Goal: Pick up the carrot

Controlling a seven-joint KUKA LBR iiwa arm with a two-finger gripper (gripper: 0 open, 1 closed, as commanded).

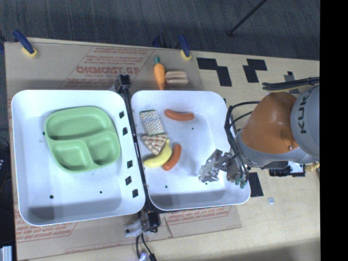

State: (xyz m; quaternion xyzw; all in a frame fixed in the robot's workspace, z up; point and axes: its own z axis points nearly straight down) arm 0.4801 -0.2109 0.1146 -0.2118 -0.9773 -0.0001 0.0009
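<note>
- The carrot (159,75) lies on the counter (283,222) outside both bins, just beyond the far rim of the right bin (185,197), orange with a green top pointing away from the bin.
- Just beside the carrot, to its right, sits a small toy bun or hot dog (176,79), also on the counter.
- The gripper (213,167) hovers inside the right bin near its right wall, well apart from the carrot; nothing shows between its fingers, and I cannot tell whether they are spread or pressed together.
- The right bin holds 2 sausages: 1 sausage (179,115) near the far side and another sausage (172,156) touching a banana (157,156).
- A checkered block (153,122) and a waffle-like wedge (155,142) lie near that bin's left wall.
- The left bin (32,200) holds a green divided tray (82,137) with 3 compartments.
- Blue clamps (25,42) grip the far edge of the cardboard under the bins.
</note>
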